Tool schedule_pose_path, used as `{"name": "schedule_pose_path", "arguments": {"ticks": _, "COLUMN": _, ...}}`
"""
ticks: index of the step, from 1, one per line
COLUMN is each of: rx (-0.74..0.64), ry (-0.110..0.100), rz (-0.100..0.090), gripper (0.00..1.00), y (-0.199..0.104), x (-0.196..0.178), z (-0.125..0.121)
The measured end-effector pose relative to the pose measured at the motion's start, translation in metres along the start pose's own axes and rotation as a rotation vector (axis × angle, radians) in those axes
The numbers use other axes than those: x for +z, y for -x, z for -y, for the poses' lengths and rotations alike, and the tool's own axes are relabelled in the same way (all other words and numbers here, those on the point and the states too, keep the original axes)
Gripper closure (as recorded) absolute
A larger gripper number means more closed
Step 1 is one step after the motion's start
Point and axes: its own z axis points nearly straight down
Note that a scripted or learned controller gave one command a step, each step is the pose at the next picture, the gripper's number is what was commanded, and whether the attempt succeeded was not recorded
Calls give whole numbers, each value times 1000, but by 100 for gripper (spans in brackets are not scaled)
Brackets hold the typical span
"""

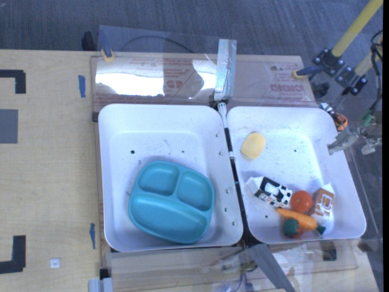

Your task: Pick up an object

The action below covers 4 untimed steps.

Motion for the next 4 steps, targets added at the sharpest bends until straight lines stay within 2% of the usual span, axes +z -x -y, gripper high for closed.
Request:
{"name": "schedule_pose_path", "arguments": {"ticks": 1, "rx": -63, "ry": 33, "rz": 17, "gripper": 0, "y": -20, "x": 151, "z": 38}}
{"name": "schedule_pose_path", "arguments": {"ticks": 2, "rx": -60, "ry": 43, "rz": 23, "gripper": 100, "y": -17, "x": 138, "z": 36}}
{"name": "schedule_pose_path", "arguments": {"ticks": 3, "rx": -68, "ry": 51, "rz": 25, "gripper": 100, "y": -20, "x": 155, "z": 31}}
{"name": "schedule_pose_path", "arguments": {"ticks": 4, "rx": 87, "ry": 13, "rz": 4, "gripper": 100, "y": 11, "x": 174, "z": -18}}
